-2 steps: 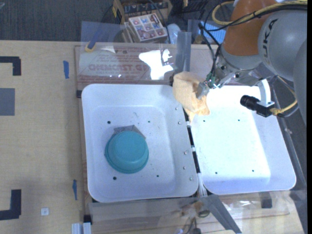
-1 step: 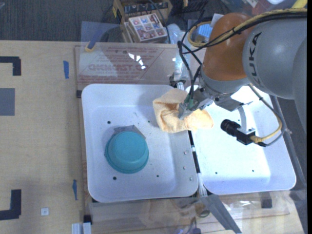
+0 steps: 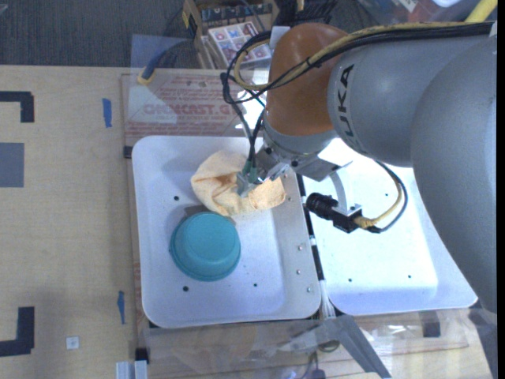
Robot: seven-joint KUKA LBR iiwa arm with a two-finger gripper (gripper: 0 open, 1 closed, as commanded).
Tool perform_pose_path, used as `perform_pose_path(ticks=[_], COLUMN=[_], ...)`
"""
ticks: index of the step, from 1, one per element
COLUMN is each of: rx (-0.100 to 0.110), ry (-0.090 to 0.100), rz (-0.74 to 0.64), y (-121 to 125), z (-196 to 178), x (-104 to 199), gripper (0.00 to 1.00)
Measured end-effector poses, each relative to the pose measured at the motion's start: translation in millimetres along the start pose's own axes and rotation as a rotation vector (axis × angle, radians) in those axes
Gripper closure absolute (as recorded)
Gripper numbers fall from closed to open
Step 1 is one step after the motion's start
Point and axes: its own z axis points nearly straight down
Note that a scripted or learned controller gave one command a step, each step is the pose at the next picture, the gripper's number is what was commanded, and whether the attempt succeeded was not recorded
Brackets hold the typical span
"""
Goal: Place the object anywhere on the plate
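- Where the left bin nears its far edge, a crumpled yellow cloth lies bunched in soft folds.
- Just nearer sits a teal bowl, upside down, touching the cloth's near edge.
- At the cloth's right part, the gripper presses into the fabric; whether its fingers are apart or together cannot be told.

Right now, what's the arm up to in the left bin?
The KUKA arm reaches in from the right, its gripper down on a crumpled yellow cloth at the back of the left bin. A teal bowl sits upside down just in front, touching the cloth. I can't tell whether the cloth is actually gripped.
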Motion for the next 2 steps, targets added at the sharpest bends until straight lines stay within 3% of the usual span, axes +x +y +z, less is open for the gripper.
perform_pose_path(ticks=[1,2], rx=[0.000,0.002], ry=[0.000,0.001], rz=[0.051,0.012], y=[31.8,20.0], z=[21.0,-5.2], x=[36.0,56.4], gripper=[1.00,1.00])
